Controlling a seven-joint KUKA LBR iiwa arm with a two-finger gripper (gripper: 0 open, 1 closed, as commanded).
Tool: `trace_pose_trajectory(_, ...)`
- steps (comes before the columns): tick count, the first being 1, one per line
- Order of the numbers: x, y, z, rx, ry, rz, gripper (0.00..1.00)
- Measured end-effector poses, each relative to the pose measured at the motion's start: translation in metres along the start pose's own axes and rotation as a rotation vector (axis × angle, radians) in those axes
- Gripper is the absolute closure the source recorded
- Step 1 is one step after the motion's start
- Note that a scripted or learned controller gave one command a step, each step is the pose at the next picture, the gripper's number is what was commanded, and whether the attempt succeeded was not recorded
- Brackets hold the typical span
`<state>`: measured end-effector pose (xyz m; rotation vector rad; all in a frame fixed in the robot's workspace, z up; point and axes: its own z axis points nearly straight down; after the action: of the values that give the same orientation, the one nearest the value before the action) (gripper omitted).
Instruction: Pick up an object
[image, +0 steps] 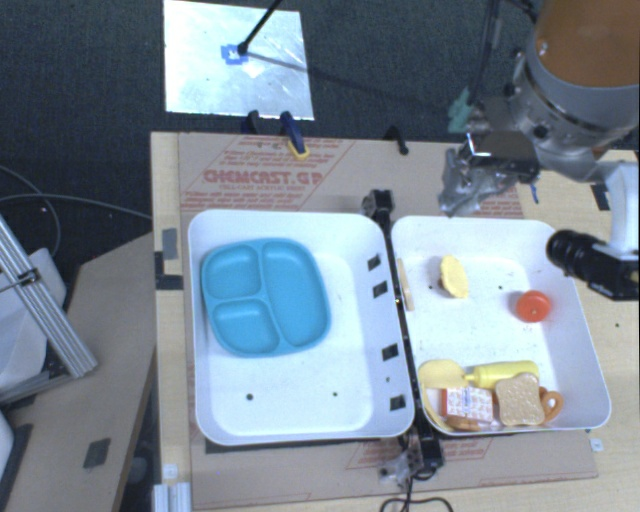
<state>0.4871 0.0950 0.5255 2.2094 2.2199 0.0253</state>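
The gripper (468, 188) hangs past the right bin's (580, 330) far rim, at about 11 o'clock of it; whether its fingers are spread I cannot tell. In that bin a yellow piece (454, 276) runs 12-to-6, a red ball (532, 305) lies at 3, toys (490, 395) crowd 6. The left bin (350, 390) holds a blue tray (265, 296).

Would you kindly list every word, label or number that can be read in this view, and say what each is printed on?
"CHEMCAST GP" in red, on the brown sheet lying under the two bins; it shows above the left bin.
Fainter red print on the same sheet around that wording: too blurred to read.
The red and white packet in the right bin: its print is too small to read.
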Motion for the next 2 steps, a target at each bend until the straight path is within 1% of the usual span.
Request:
trace_pose_trajectory(1,-0.077,0.011,0.152,0.03,-0.009,0.012,1.0)
trace_pose_trajectory(2,-0.014,-0.004,0.166,0.018,-0.003,-0.004,1.0)
